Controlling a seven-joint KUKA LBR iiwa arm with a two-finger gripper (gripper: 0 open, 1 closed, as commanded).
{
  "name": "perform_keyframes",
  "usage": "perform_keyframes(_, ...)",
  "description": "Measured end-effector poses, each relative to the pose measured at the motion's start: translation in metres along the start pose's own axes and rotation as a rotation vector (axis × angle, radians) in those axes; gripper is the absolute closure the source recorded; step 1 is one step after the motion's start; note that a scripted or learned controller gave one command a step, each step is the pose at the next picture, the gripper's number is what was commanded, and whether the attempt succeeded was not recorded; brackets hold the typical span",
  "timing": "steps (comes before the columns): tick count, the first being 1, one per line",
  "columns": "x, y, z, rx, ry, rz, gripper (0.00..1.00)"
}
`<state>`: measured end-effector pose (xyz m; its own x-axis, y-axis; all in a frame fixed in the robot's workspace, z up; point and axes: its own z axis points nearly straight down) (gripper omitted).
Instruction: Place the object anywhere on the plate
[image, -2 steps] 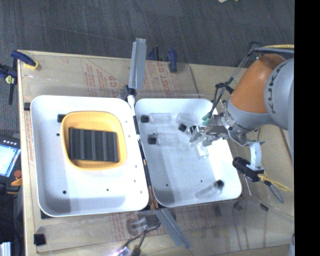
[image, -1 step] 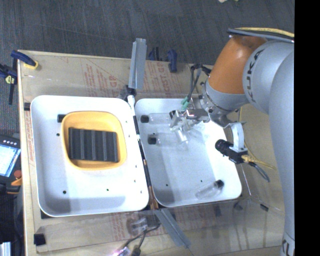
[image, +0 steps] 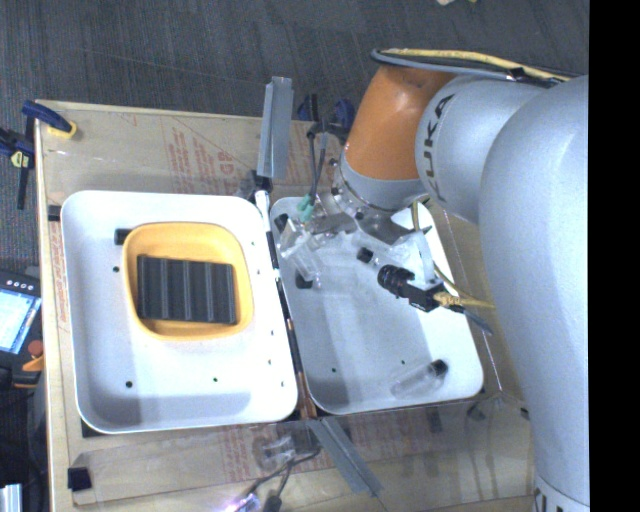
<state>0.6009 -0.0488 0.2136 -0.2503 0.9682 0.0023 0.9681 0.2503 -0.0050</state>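
A yellow plate with a dark ridged centre lies in the left bin. A small clear object with a dark end lies in the near right corner of the right bin. My gripper is low over the far left part of the right bin, close to the wall between the two bins. It is well apart from the clear object, and I see nothing held in it. The grey arm and its orange band hide the bin's far right part.
A black connector with a yellow cable hangs from the wrist over the middle of the right bin. A metal bracket stands behind the bins. Blue clamps hold the bench's far left corner.
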Motion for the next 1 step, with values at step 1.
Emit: perform_keyframes(1, 0.0392, 0.016, 0.019, 0.0, -0.001, -0.25, 1.0)
